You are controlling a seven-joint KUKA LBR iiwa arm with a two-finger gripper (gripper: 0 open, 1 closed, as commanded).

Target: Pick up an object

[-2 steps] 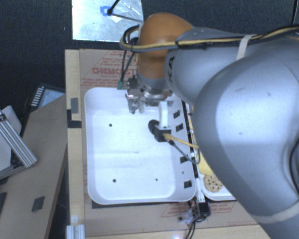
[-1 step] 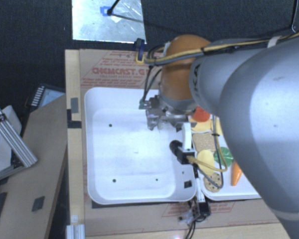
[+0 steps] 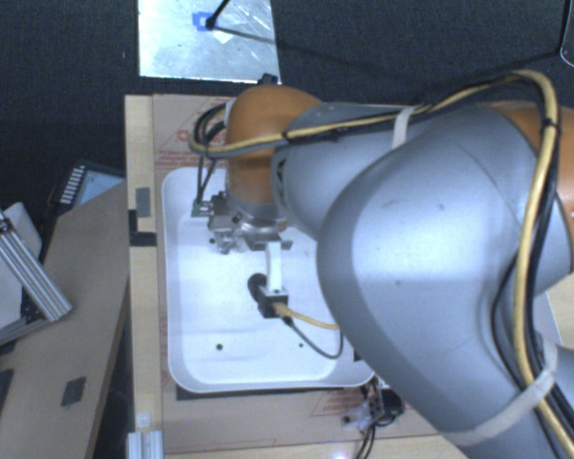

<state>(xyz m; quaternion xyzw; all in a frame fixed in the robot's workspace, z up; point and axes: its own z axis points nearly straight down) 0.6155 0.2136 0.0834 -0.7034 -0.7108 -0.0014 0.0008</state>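
1. Because the grey arm [image 3: 440,256] reaches in from the right and spreads across most of the view, whatever lies beneath it is hidden from you, including the right side of the worktop [image 3: 142,314].
2. The white bin [image 3: 187,352] sits on that worktop, and you can see plain bare floor in its left and near parts.
3. The end effector [image 3: 231,237] hangs below the orange band [image 3: 258,132], low over the far-left part of the bin. From above you cannot tell how far open it is or whether it has hold of anything.
4. Two dark specks [image 3: 218,345] lie near the front rim. They are too small to say whether they are marks or things.
5. You cannot tell where the object is. It may be under the end effector or the arm. Judge nothing as picked yet, with the grasp and the lift both left to confirm.
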